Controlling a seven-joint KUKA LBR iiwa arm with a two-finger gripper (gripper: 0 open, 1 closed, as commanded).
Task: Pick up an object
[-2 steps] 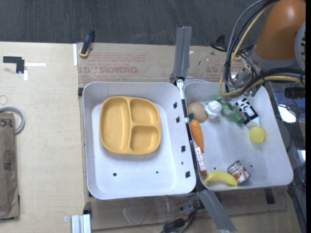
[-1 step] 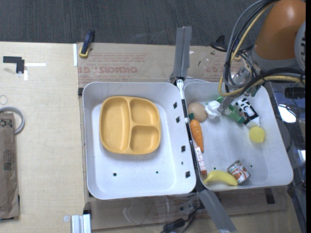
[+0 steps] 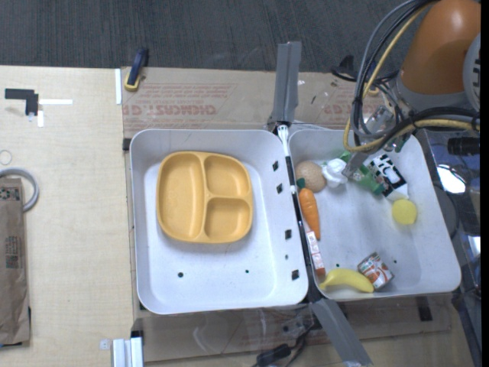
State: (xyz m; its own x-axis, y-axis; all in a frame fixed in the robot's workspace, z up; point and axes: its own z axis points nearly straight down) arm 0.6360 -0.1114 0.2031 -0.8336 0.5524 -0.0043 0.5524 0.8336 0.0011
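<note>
Reaching in from the right, arm [image 3: 439, 44] w/ orange band sits over far part of right bin [image 3: 428, 274]. Gripper [image 3: 359, 170] low in that bin's far-left area, next to a white obj [image 3: 334, 173] and a green/black/white item [image 3: 382, 176]. Fingers: can't tell apart vs together, cables and wrist block them; nothing seen clamped.

Right bin contents: brownish round obj [image 3: 311, 176] at far-left corner; carrot [image 3: 309, 211] just near of it, along left wall; yellow ball [image 3: 405, 212] right of centre, apart from gripper; banana [image 3: 348, 281] at near edge, touching small red/white can [image 3: 376, 271] on its right.

Left bin [image 3: 153, 281]: yellow divided plate [image 3: 205, 197], far-centre.
</note>
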